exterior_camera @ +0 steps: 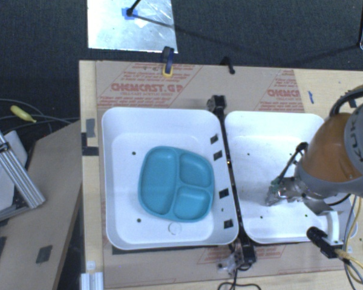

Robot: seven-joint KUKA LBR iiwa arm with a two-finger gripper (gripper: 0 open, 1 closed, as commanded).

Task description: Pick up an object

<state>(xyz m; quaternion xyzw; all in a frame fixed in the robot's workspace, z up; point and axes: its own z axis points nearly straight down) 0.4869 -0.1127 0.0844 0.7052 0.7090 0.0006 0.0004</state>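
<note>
The grey arm with its orange band is reaching in from the right edge of the frame, and its gripper is hanging low over the floor of the right bin — whether the jaws are released or clenched cannot be told at this size and angle, and nothing is showing between them. The task's candidate object — a teal divided plate with three compartments — is lying flat in the middle of the left bin, left of centre in the frame and well apart from the gripper. Both bins are sitting side by side on a brown board printed with red lettering.
</note>
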